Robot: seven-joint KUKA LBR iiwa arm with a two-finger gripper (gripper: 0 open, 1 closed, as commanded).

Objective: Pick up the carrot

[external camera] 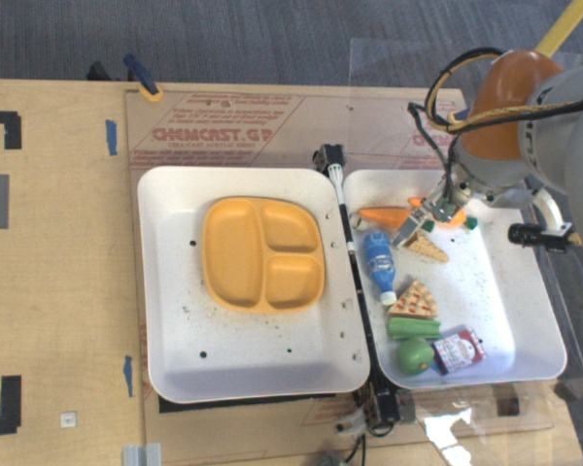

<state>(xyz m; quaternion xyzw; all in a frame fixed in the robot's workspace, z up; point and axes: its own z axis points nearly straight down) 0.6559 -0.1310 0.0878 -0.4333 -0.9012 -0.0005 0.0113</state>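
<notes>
Bench, 2 shallow white bins side by side:

L bin [165, 289] – 1 yellow-orange divided plate [264, 253], three compartments, sitting roughly centre

R bin [525, 299] – mixed items:
- carrot [384, 216], orange, lying roughly level at the bin's far-left area, just beside the divider betw. bins; its right end meets the gripper tip
- blue bottle [378, 262], white cap toward the near side, lying below the carrot, along the left wall
- pale wedge [428, 249], just under the gripper
- waffle-pattern wedge [414, 302], nr bin centre-left
- green long piece [413, 327] touching the waffle wedge's lower edge
- green round item [415, 355] at the near-left corner
- red/purple packet [458, 349] just beside the green round item, to its right

Arm – grey w/ orange band [505, 100], reaches in from right, over the R bin's far part. Gripper [420, 225] down at the carrot's right end, tilted; how far its fingers are spread, and whether anything sits betw. them: cannot tell, too small/obscured
</notes>
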